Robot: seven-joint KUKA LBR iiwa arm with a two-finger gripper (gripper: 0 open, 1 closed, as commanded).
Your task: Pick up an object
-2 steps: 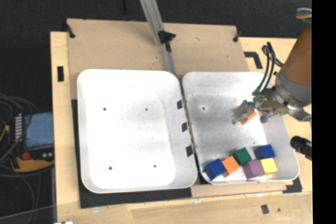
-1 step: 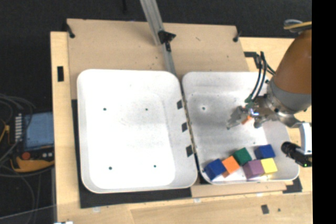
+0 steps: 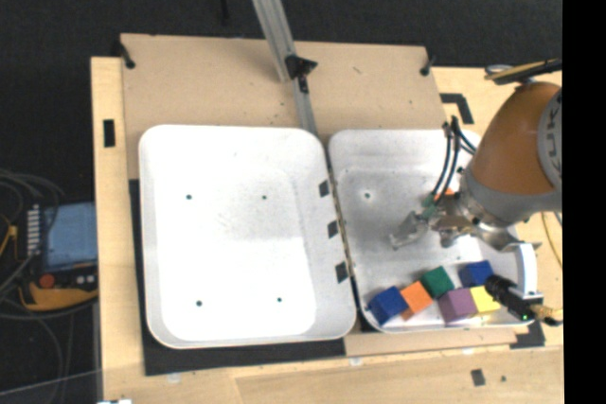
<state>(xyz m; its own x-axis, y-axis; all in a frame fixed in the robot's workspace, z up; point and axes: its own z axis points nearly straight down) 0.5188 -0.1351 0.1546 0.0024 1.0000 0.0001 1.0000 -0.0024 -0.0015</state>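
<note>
Gripper (image 3: 409, 232) hung low over the right bin (image 3: 379, 166) – couldn't tell its state – blocks sat apart along the near edge: blue (image 3: 386, 304), orange (image 3: 416, 297), green (image 3: 436, 281), purple (image 3: 459, 304).

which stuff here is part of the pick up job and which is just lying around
Job things: gripper over the right bin; blocks along that bin's near edge: blue block, orange block, green block, purple block, yellow block, second blue block.

Lying about: left bin, blue box and cables beside the bench, metal pole.
</note>
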